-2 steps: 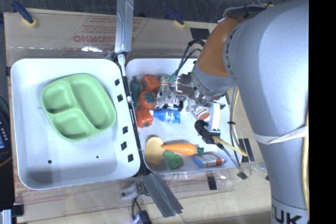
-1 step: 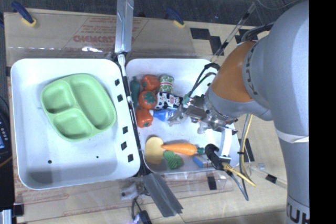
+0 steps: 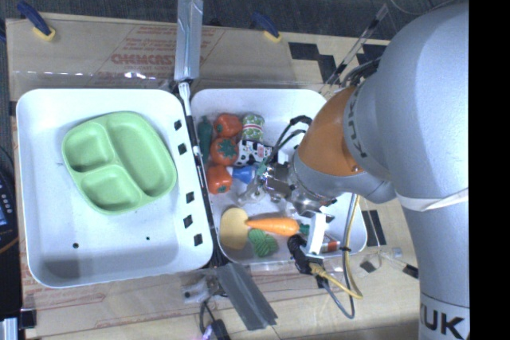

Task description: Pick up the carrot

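Our claw [image 3: 275, 181] hangs low over the right bin [image 3: 335, 103], and we cannot tell how it is set because the wrist covers it. Nearest us in that bin, the carrot [image 3: 275, 225] lies on its side, just in front of the claw and apart from it, between a pale yellow round toy [image 3: 233, 225] and a green leafy piece [image 3: 264, 244]. Farther back we see red tomato-like toys [image 3: 227, 125] and a small can [image 3: 253, 124]. Well to the side, the left bin [image 3: 40, 115] bears a green divided plate [image 3: 119, 162].
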`<action>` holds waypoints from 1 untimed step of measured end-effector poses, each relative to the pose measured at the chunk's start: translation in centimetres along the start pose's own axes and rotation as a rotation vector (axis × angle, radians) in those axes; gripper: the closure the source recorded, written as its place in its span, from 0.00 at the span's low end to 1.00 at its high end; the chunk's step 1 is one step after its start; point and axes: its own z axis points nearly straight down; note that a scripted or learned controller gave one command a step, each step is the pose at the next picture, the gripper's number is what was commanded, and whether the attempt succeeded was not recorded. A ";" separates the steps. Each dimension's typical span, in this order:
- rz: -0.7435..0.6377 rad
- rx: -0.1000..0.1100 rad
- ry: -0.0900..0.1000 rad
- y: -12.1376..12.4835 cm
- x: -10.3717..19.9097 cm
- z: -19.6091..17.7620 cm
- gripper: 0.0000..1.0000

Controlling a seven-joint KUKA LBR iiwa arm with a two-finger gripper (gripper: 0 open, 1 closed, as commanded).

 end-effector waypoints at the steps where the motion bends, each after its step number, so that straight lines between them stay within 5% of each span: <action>1: 0.294 0.000 0.000 8.3 -2.5 -5.2 0.00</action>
